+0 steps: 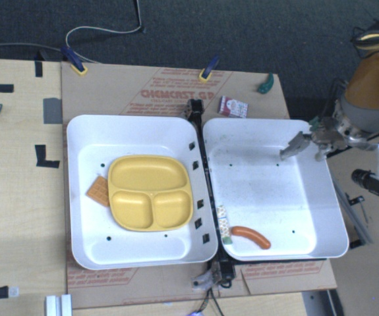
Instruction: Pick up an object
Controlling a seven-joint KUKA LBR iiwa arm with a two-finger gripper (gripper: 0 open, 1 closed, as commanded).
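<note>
The right bin (275,196) lay mostly bare, its only clutter a sausage (250,237) near the front wall and a small wrapper (223,228) against the divider, leaving the middle and back floor free. The left bin (133,189) was crowded by a yellow tray (151,193) covering its centre, with a cracker (98,191) tucked at the tray's left edge; narrow strips of floor remained along the walls.

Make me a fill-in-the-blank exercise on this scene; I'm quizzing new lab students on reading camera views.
1. The yellow divided plate lies in the ____ bin.
2. The hot dog lies in the right bin, near its ____ edge.
3. The cracker is tucked under the plate's ____ side.

Missing words: left; front; left
</note>
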